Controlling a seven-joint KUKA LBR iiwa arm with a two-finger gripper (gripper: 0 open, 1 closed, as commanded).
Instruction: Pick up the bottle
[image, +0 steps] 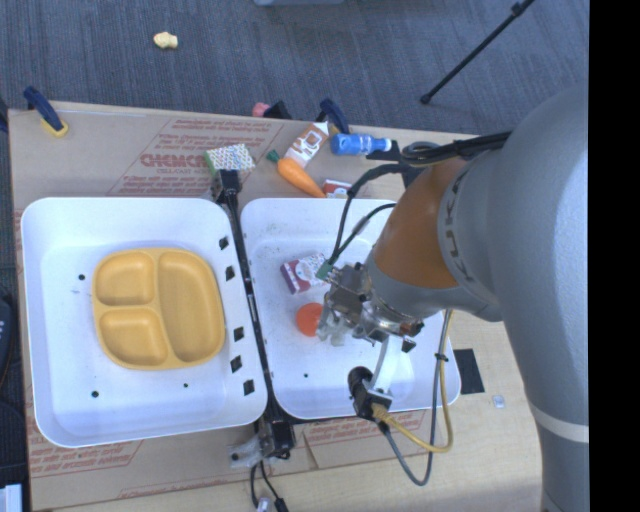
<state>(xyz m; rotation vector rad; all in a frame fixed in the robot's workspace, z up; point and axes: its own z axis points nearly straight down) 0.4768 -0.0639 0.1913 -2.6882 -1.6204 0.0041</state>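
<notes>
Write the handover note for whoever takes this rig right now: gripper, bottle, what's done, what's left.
Gripper: low inside the right bin, beside an orange-red round item; finger state not readable.
Bottle: blue, lying on the cardboard beyond the right bin, next to the carrot. Nothing touches it.
Left bin: holds the yellow divided plate.
Done: nothing yet.
Left: move to the bottle, grasp, lift.

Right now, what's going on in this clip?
A grey KUKA arm reaches in from the right, its gripper low over the right bin, beside a small orange-red item and a red-and-white packet. Whether anything is held cannot be told. The left bin holds a yellow divided plate. A blue bottle and a carrot lie on the cardboard behind the bins.
</notes>
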